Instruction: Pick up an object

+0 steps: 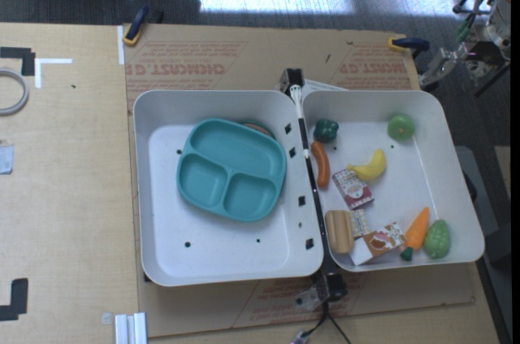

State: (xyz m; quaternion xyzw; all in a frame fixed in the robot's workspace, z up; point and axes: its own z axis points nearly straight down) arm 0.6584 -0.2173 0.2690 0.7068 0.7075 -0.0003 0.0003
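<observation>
Objects for picking are all in the view-right bin (455,172), none held.

Biggest first: brown cardboard sheet (187,62) lies under both bins on the wooden bench (65,196). View-left bin (162,253) holds a teal divided plate (231,170) w/ three sections, sitting towards the far side of the bin; something brownish peeks from under its far edge, can't tell what.

Right bin contents:
- small box (379,242) at the near wall, tilted, just beside the bread roll (339,231) at the near-left corner
- orange sausage (321,163) lengthwise along the left wall
- carrot (416,228) near the near-right corner, touching or almost touching the green lumpy fruit (437,238) next to it
- banana (370,165) approx mid-bin
- pink-and-white packet (352,189) just nearer than the banana
- round green fruit (400,126) at the far side
- dark green pepper (326,129) at the far-left corner, just beyond the sausage

Gripper (457,62) is off past the right bin's far-right corner, well apart from every item, blurred among metal parts and cables. Whether it's released or clenched: can't tell.
</observation>
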